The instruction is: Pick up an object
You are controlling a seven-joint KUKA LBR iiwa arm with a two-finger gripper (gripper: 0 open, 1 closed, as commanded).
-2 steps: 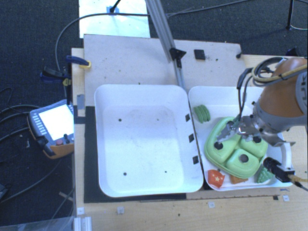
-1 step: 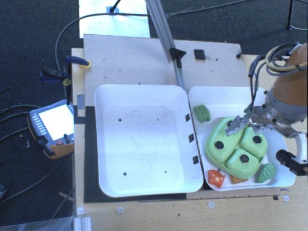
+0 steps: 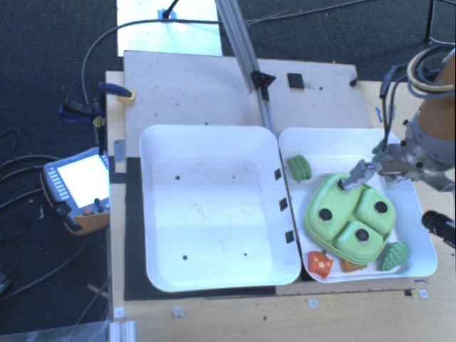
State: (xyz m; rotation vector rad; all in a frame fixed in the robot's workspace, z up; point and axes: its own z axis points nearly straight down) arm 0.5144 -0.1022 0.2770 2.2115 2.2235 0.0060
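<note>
Gripper (image 3: pixel 354 177) hovers at two o'clock of the green lidded tray (image 3: pixel 351 219) in the right bin (image 3: pixel 426 262) (grip state unclear); the tray's broad, rounded top could defeat a pinch

Right bin (image 3: pixel 420 223), layout relative to the pincer (image 3: pixel 354 177), which hung over this bin's middle with the arm (image 3: pixel 427 130) running off to its right.

- Sectioned tray (image 3: pixel 349 219): in the bin, directly below and toward the near side of the pincer; its far-left rim lay under the tips.
- Ridged round piece (image 3: pixel 299 167): left of the pincer, by the bin's left wall.
- Starred piece (image 3: pixel 319 263): nearer and left, at the front wall.
- Small wedge (image 3: pixel 350 266): nearer, touching the tray's front edge.
- Ridged cone (image 3: pixel 392 255): nearer and right, front corner.

Left bin (image 3: pixel 214 209): well to the pincer's left, adjoining the right bin.
</note>
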